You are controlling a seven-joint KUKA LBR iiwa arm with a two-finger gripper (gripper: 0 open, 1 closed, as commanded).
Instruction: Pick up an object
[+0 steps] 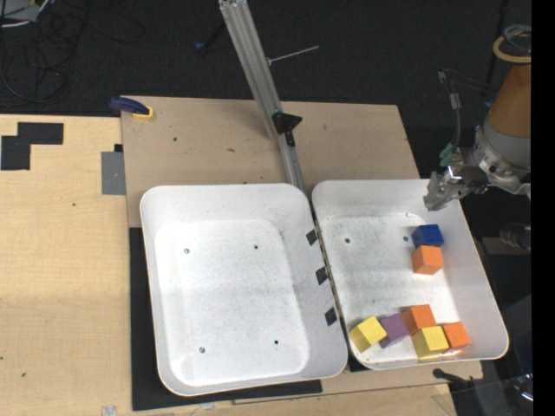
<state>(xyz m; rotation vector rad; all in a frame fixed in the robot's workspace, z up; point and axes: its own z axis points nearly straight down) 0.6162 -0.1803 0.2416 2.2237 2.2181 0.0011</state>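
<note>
Nearest the camera, a cluster of blocks lay along the front edge of the right bin (486, 295): a yellow block (368, 331), a purple block (395, 327), an orange block (420, 316), a second yellow block (429, 341) and another orange block (456, 334), all touching or just beside one another. Farther back in the same bin sat a lone orange cube (427, 259) with a blue cube (427, 235) touching its far side. The left bin (160, 258) lay beside it, with a slanted metal rail (256, 68) rising beyond the seam between the two.

Farthest back, at the right bin's rear right corner, the gripper (436, 190) hung above the rim, near the blue cube but not touching it. Nothing was seen between its fingers; whether they stood apart or together could not be told.

The step in hand looked like the approach: no block had been lifted yet. The next move would likely call for bringing the gripper over one block and descending squarely on it. The blue and orange pair seemed the closest target, though their contact could make a clean grasp on just one awkward.
</note>
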